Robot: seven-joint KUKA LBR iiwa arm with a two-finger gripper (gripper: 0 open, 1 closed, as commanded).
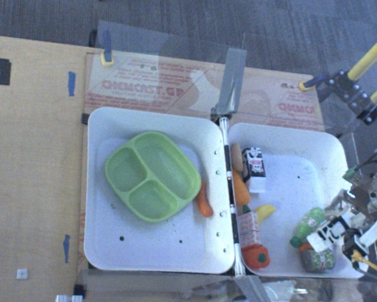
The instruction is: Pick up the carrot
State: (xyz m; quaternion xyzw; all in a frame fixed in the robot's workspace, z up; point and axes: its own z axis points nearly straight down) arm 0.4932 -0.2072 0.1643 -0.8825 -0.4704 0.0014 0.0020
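So the green divided plate (pixel 152 175) sits in the left bin (pixel 99 238), a carrot (pixel 204 203) touching its right edge. Right of that, another carrot (pixel 241 188), then the gripper (pixel 340 237) farther right.

The wooden bench (pixel 24 183) bears two white bins: the left bin (pixel 99 238) near its middle, the right bin (pixel 296 141) touching it toward the bench's right edge.

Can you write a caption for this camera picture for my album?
Gripper at right bin's edge; carrot beside green plate in left bin.
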